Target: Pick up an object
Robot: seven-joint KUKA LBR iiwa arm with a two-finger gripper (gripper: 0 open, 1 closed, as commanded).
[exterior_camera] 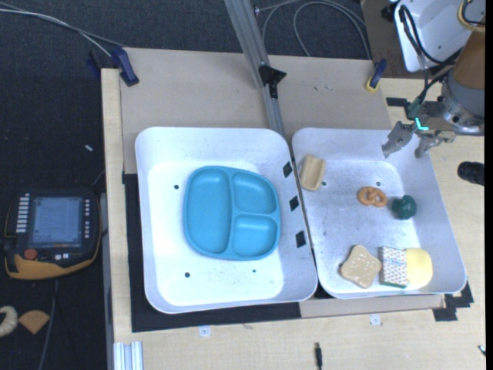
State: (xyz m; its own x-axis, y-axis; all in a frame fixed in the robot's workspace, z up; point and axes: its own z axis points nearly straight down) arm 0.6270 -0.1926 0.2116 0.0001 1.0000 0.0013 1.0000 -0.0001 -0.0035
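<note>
Approach step is being judged as in hand: the gripper point(409, 141) is being held over the upper right rim of the right bin point(339, 141), jaws spread apart with nothing between them. No object is being gripped yet.

Candidates are lying in the right bin: a tan block point(312, 173) at upper left, a small orange pretzel-like piece point(373, 196) and a dark green lump point(403, 206) at centre right, closest to the jaws; a cracker point(360, 266), a patterned sponge point(394, 267) and a yellow round piece point(417, 265) along the lower edge. The left bin point(154, 206) is carrying a blue divided plate point(231, 211).

Next move is being judged as: shifting toward lower left, then descending over the green lump or pretzel. The pretzel's long axis is running roughly left-right; the green lump is roundish, no clear axis.
</note>
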